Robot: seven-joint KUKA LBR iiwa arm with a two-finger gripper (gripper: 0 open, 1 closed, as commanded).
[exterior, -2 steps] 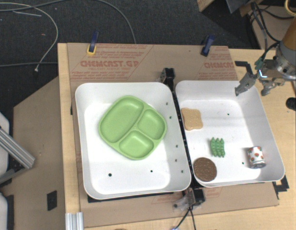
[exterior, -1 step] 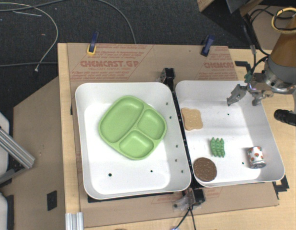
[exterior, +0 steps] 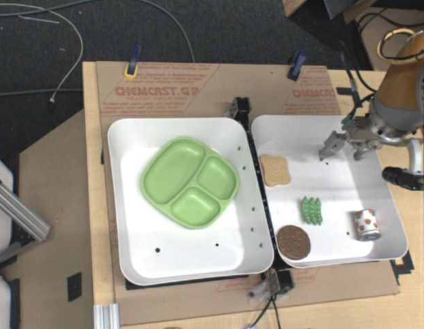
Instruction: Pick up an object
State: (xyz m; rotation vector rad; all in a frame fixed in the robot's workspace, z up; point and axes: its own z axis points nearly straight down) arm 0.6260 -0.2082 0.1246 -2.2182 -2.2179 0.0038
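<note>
The gripper (exterior: pixel 347 147) hangs spread apart, holding nothing, above the smooth white bin (exterior: pixel 335 249) with a bumpy green toy (exterior: pixel 311 210) and round brown cookie (exterior: pixel 293 241).

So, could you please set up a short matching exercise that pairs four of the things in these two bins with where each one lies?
Things:
1. green divided plate
2. tan slice
3. brown round disc
4. small can

Places:
A. right bin, near front right corner
B. left bin, about the middle
C. right bin, front left corner
D. right bin, by its left wall, further back

Pairs: 1-B, 2-D, 3-C, 4-A
</note>
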